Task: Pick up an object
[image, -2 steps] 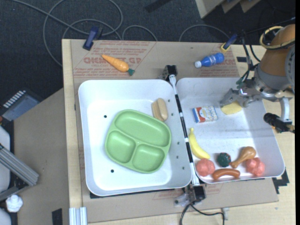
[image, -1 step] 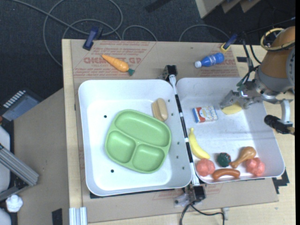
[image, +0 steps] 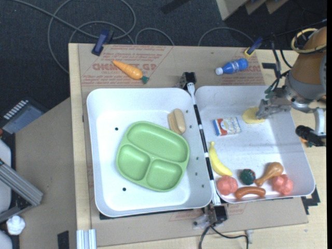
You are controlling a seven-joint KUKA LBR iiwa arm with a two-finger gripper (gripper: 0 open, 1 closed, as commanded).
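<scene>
Dark carpet floor (image: 31,61), grey cables (image: 78,14) looping across it; cardboard-topped bench (image: 155,61); even light.

Right bin's middle (image: 259,144) lies bare; toys (image: 251,183) crowd its near edge.

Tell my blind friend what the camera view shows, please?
A robot arm's end effector hovers over a yellow toy in the right bin, which also holds toy food like a banana. The left bin holds a green plate.
</scene>
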